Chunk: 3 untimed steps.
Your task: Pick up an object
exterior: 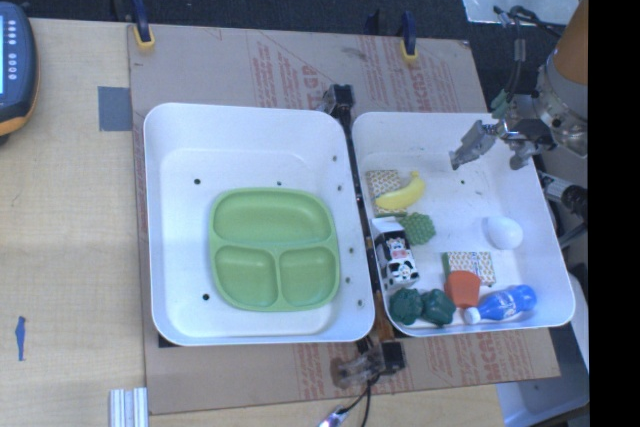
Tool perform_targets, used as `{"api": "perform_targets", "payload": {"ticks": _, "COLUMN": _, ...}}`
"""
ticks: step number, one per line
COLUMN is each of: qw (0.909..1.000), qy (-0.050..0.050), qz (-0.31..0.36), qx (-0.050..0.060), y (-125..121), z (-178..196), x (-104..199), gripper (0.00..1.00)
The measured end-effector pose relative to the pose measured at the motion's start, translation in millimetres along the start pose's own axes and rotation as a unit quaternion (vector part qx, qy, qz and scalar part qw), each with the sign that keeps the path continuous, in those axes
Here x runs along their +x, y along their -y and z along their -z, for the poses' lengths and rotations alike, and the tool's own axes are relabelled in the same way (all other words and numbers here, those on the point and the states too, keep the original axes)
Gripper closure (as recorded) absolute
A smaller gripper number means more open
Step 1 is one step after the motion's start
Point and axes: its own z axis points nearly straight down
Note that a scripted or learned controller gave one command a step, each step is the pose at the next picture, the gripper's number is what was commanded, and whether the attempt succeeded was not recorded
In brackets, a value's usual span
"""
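Observation:
My gripper [492, 155] hangs over the far right part of the right bin [452, 131], open, with nothing between its fingers. Its left finger [468, 148] points down and to the left. In this bin lie a yellow banana [401, 192], a green broccoli piece [419, 228], a cow-patterned carton [398, 257], a white egg [503, 232], an orange cup [462, 287], a blue bottle [506, 303] and two dark green lumps [421, 307]. The egg is the closest item, below the gripper. The banana lies to the lower left of the gripper.
The left bin [172, 215] holds a green divided plate [272, 248]. Two checkered waffle squares [381, 181] [474, 264] lie among the items. The bin's far middle floor shows bare white. Clamps and cables sit at the far bench edge.

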Motion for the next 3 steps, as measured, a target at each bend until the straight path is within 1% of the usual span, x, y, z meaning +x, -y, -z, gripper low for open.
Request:
{"api": "perform_targets", "payload": {"ticks": 1, "qw": 1.0, "qy": -0.002, "qz": 0.002, "qx": 0.007, "y": 0, "z": -137, "x": 38, "gripper": 0.0}}
{"api": "perform_targets", "payload": {"ticks": 2, "qw": 1.0, "qy": 0.0, "qz": 0.0, "qx": 0.003, "y": 13, "z": -180, "x": 35, "gripper": 0.0}}
{"api": "perform_targets", "payload": {"ticks": 3, "qw": 1.0, "qy": 0.0, "qz": 0.0, "qx": -0.002, "y": -45, "z": -176, "x": 33, "gripper": 0.0}}
